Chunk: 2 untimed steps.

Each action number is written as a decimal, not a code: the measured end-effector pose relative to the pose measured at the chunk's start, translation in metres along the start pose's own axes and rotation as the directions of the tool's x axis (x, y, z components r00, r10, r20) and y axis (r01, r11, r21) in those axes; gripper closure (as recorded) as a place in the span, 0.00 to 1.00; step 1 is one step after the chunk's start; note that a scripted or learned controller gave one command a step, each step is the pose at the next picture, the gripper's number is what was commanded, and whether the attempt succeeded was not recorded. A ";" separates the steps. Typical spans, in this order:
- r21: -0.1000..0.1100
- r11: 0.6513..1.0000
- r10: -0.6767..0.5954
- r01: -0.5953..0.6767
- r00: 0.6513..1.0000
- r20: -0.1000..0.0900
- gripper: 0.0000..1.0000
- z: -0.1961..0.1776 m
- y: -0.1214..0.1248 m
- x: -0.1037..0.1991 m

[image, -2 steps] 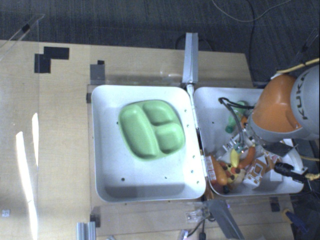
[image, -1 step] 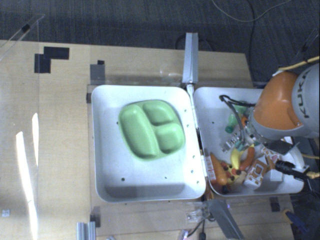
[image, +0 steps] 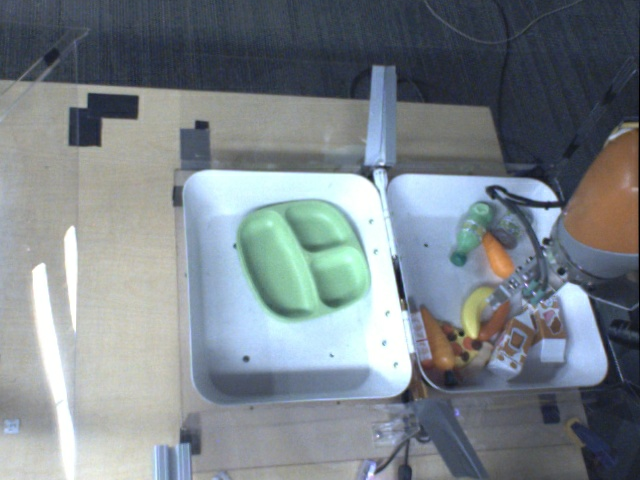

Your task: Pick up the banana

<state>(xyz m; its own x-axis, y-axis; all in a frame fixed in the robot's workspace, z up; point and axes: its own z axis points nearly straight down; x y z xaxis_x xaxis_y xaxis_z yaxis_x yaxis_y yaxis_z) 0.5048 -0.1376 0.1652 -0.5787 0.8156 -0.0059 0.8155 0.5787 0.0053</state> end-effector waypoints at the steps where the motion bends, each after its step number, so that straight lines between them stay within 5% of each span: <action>1: 0.000 1.000 0.000 0.000 1.000 -0.001 0.00 0.000 0.000 0.000; 2: 0.000 1.000 0.000 0.000 1.000 -0.001 0.00 0.000 0.000 0.000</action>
<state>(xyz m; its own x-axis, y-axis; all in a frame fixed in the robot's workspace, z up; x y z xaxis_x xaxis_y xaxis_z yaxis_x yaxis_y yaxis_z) 0.5047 -0.1375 0.1649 -0.5784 0.8157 -0.0050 0.8157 0.5784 0.0051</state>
